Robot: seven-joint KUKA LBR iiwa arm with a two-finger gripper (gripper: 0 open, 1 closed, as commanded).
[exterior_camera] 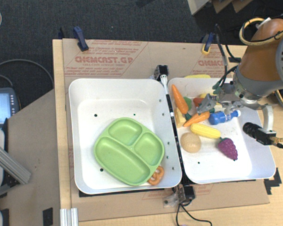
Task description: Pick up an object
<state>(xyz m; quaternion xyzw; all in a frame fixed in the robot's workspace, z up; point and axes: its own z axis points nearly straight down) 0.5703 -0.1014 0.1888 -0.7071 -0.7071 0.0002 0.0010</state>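
Target likely the carrot, lying in the right bin among corn, blue bottle and grapes. Judged light, stiff, slick plastic; grip across its thick middle. Gripper is just above it; jaws' state indiscernible.

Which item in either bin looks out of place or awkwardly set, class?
A small orange pretzel-like piece sits wedged between the green divided plate and the front wall of the left bin, partly tucked under the plate's rim, while the other toy foods lie together in the right bin.
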